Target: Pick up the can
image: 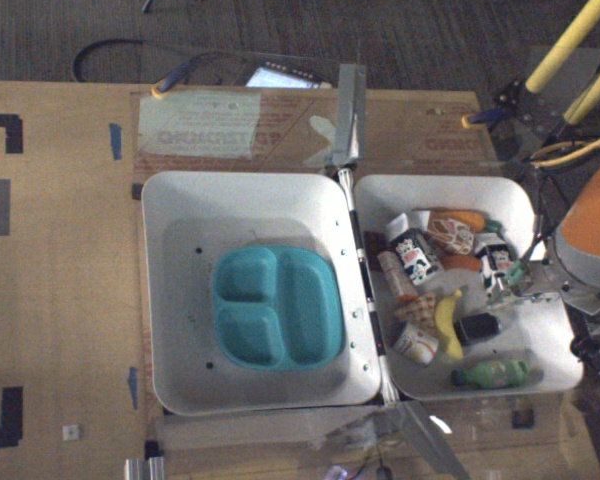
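the grey arm [580, 268] with its orange band is reaching in from the right over the right-hand bin [550, 343], and the gripper [515, 283] is hanging low near that bin's right wall, just above its floor. the picture is too blurred there to be telling whether the gripper is spread or closed, and nothing is visibly sitting inside it. the can [415, 256], black and white with a pale end, is lying tilted in the upper left part of the right bin, well apart from the gripper and close to the wall that is dividing the two bins. a brownish tube [392, 268] is lying just beside the can on its left, and an orange packet [453, 231] is resting near it at the upper right. a small black-and-white bottle [496, 258] is sitting just beside the gripper, on its left. a yellow banana [448, 320] is lying toward the middle of the bin, with a dark block [477, 327] touching or nearly touching its right side and a white and orange cup [417, 343] lying at its lower left. a green bottle [495, 372] is lying on its side along the bin's near edge. the left-hand bin [180, 208] is holding a teal divided plate [277, 306], sitting flat around its middle. both bins are resting side by side on the cardboard-covered bench [60, 298].
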Controlling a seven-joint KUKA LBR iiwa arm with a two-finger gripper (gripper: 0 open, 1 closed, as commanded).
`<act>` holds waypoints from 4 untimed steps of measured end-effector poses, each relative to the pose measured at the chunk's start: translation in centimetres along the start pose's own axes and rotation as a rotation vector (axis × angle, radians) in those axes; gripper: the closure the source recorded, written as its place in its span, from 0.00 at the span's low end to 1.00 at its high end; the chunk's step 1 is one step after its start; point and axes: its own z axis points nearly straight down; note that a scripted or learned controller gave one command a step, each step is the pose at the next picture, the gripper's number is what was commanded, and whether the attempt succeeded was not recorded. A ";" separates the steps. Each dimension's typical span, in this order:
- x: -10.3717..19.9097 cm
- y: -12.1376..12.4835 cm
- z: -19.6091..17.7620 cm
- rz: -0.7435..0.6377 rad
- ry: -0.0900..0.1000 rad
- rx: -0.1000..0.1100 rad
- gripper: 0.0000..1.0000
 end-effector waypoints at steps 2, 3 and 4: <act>-0.2 1.9 -4.4 0.109 0.000 0.010 1.00; -1.2 2.6 -13.2 -0.197 -0.001 0.006 1.00; -0.7 10.7 -6.8 -0.466 0.000 0.005 1.00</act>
